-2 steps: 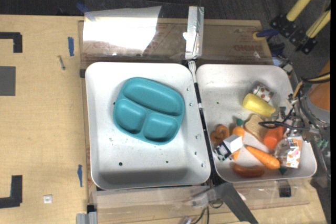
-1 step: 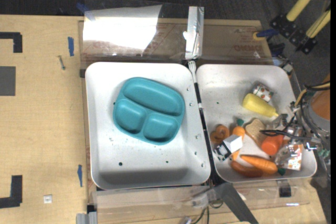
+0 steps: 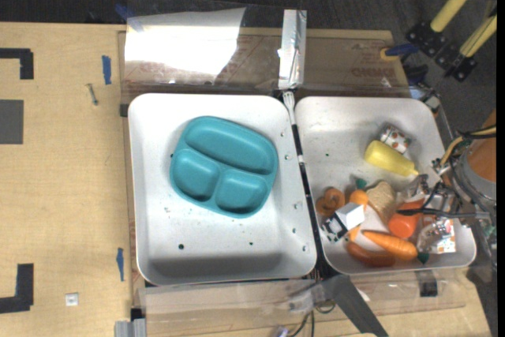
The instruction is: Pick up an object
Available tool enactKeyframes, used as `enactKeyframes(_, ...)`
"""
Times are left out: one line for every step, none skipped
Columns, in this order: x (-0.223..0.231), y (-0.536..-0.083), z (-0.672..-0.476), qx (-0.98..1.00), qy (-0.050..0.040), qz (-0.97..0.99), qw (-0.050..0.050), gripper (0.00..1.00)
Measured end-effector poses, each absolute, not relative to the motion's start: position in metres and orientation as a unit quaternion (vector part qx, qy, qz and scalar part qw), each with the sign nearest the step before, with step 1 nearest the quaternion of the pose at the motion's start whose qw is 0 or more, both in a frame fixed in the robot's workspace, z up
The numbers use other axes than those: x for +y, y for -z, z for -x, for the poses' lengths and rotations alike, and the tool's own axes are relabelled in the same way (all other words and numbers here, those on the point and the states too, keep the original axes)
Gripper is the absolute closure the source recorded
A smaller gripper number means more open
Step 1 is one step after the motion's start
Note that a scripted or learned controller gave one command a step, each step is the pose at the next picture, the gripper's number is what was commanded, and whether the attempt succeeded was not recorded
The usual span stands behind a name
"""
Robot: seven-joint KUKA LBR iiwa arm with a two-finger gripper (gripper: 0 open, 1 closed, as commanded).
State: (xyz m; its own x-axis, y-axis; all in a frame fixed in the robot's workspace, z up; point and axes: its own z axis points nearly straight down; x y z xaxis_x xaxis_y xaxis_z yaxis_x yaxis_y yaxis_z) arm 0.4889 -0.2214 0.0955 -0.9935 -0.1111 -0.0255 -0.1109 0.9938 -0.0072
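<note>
Here, the arm waits at the right bin's edge, with nothing picked yet.

The gripper (image 3: 451, 197) sits low over the right bin (image 3: 331, 122), amid wires and dark parts, and I cannot tell whether it is wide or narrow; nothing shows between its parts. This looks like the approach step. Just left of the gripper lies the pile to choose from: a smooth yellow bottle (image 3: 390, 158) a little above and left, a tan lump (image 3: 383, 197) beside it, a glossy tapered carrot (image 3: 388, 243) below and left, and a small white box (image 3: 348, 217) further left. Next it likely needs to settle over one piece that stands free of its neighbours, since they lie crowded and touching. Far left, in the other bin (image 3: 158, 249), rests a matte teal tray (image 3: 224, 165) with three rounded wells.
</note>
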Motion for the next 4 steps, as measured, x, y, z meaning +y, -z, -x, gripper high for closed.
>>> enactKeyframes(-0.2190, -0.0930, -0.4950, 0.980, 0.0027, 0.201, 0.014, 0.00)
enactKeyframes(-0.2147, -0.0929, -0.4979, 0.953, 0.0015, 0.302, 0.014, 0.00)
enactKeyframes(-0.2121, -0.0926, -0.4996, 0.934, 0.0002, 0.357, 0.013, 0.00)
enactKeyframes(-0.2117, -0.0926, -0.4972, 0.933, 0.0010, 0.361, 0.015, 0.00)
